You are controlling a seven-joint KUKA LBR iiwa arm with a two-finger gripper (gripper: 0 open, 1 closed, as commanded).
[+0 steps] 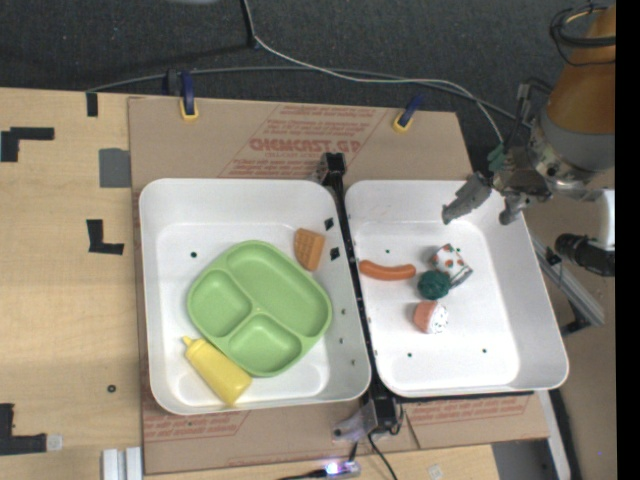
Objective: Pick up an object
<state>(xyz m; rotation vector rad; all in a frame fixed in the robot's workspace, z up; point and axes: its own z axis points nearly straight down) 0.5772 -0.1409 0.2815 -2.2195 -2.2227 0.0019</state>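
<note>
At the near edge of the left bin [160,298], a yellow mustard bottle [215,370] is lying on its side, touching the near left rim of a green divided plate [260,308] that is taking up the middle of that bin. Just beyond the plate's far right corner, an orange wedge [310,249] is leaning close to the wall between the bins. In the right bin [520,338], a red and white piece [431,317] is lying nearest, with a dark green ball [434,285] just beyond it and a small white and red toy [450,260] touching the ball on its far side. A sausage [387,270] is resting to their left. Farther right, the gripper [488,203] is hovering over the bin's far right corner, its two fingers spread apart and holding nothing, well clear of the toys.
</note>
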